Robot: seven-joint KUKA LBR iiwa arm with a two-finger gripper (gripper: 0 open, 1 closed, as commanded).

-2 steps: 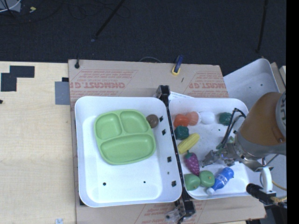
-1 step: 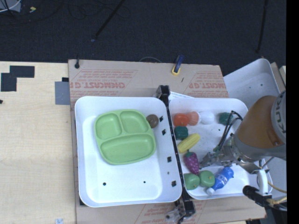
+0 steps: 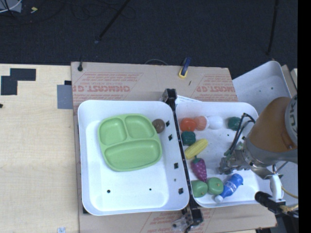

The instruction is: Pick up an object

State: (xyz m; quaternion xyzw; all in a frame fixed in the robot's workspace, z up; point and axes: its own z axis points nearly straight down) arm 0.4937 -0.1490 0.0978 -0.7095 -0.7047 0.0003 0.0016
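The blue bottle [image 3: 230, 186] lies on its side near the front of the right bin [image 3: 252, 111], white cap toward the green apples [image 3: 208, 186], so you'd come at it from above across its narrow body. Your gripper [image 3: 229, 165] hangs just behind it, low among the toys; how its claw stands you cannot tell here. The purple grapes [image 3: 199, 168] and yellow corn [image 3: 195, 148] sit to its left, and the green tray [image 3: 130, 142] rests alone in the left bin [image 3: 127, 198].
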